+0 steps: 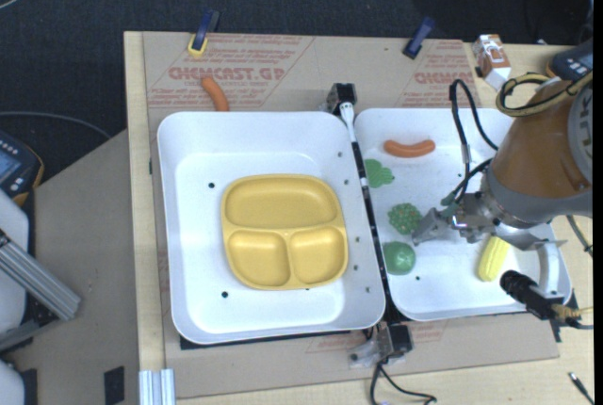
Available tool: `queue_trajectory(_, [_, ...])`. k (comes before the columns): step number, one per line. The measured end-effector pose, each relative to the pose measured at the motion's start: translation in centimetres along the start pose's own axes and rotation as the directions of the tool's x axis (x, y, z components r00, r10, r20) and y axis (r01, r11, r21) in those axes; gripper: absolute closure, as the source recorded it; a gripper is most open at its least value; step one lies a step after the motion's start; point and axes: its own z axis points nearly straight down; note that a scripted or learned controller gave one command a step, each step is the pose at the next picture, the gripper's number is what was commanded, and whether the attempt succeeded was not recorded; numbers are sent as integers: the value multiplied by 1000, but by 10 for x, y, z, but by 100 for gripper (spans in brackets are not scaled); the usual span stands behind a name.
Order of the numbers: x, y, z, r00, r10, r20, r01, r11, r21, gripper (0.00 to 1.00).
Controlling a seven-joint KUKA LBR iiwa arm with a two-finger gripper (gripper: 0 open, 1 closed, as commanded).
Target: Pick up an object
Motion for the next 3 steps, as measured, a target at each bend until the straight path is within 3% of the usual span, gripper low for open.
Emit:
queue_trajectory(1, [1,-1,36,1000,1,0,-1,1000,0,0])
queue_trajectory(2, [0,0,24,1000,1,2,-1,1000,-6,100])
queue_trajectory(3, [-2,2,-40,1000,-1,5,1,1000,-13,100])
